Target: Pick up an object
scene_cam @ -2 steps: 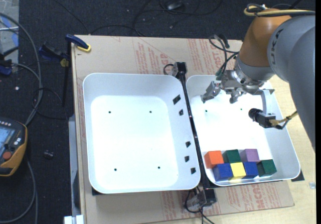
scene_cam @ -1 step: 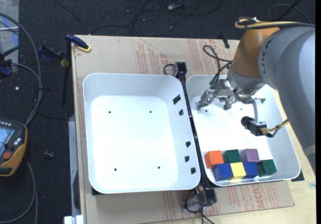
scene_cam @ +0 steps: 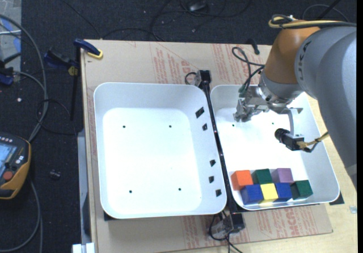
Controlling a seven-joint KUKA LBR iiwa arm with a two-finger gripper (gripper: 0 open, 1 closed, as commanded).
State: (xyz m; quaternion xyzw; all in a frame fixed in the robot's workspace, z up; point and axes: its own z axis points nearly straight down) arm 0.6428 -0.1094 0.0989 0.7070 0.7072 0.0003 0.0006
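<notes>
Camera view: gripper [scene_cam: 245, 111] hangs over the right bin's [scene_cam: 332, 173] far end; whether its jaws are apart I cannot tell. Blocks [scene_cam: 271, 184] cluster at that bin's near wall, well apart. Best target: the orange block [scene_cam: 243, 178], outermost, with a free side.

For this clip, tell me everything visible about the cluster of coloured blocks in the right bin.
The cluster of coloured blocks sits in the near corner of the right bin, packed in two rows. The back row reads orange, dark green, purple; the front row blue, yellow, blue, green. They look like small matte cubes, upright and pressed side to side, the front row close to the bin's near wall. The gripper is at the bin's far end, well apart from them; nothing else touches them.
</notes>
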